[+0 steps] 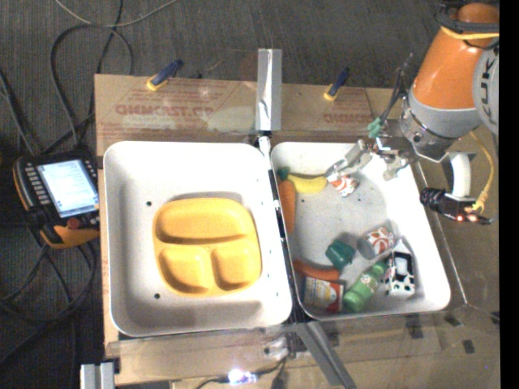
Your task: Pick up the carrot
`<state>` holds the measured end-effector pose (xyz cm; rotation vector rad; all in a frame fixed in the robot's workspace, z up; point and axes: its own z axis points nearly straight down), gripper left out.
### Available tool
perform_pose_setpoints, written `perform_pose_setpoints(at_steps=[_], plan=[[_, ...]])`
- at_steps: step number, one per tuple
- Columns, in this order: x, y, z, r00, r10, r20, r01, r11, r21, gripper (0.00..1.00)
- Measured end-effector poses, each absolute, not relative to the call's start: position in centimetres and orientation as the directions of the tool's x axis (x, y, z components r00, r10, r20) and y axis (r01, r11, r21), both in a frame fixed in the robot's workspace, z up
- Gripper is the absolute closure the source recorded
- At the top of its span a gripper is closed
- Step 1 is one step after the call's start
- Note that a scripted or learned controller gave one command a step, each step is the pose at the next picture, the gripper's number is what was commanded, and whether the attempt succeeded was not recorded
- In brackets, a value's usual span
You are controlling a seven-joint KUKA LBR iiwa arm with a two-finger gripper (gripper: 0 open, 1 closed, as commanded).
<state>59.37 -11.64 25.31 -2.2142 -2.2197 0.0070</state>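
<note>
Camera view shows the table [113, 87] from above, with two white bins side by side on it. The left bin [122, 241] holds a yellow tray [208, 243] with three compartments. The right bin [434, 278] holds the carrot [287, 204], which lies along the left wall of this bin, its green end toward the far side and its body pointing toward the near side. A yellow banana [306, 184] lies just beside the far end of the carrot, on its right.

The tool [345, 171] is over the far part of the right bin, to the right of the carrot and of the banana, apart from the carrot. Its fingers [338, 168] look a little spread, with nothing between them, and a small red and white object [345, 186] lies just under them. The grey and orange arm [450, 71] comes in from the far right.

In the near part of the right bin there are a teal cup [340, 253], a red and white can [378, 239], a green bottle [362, 290], a black and white carton [401, 272] and a second carrot [316, 271].
</note>
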Motion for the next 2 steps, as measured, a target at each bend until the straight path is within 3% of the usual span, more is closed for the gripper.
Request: perform_pose_setpoints(at_steps=[1,2], plan=[[55.0,-9.8,9.3,-0.192,0.981,0.001,0.981,0.192,-0.001,0.0],[59.9,-13.7,8.9,-0.154,0.988,-0.003,0.988,0.154,0.011,0.0]])
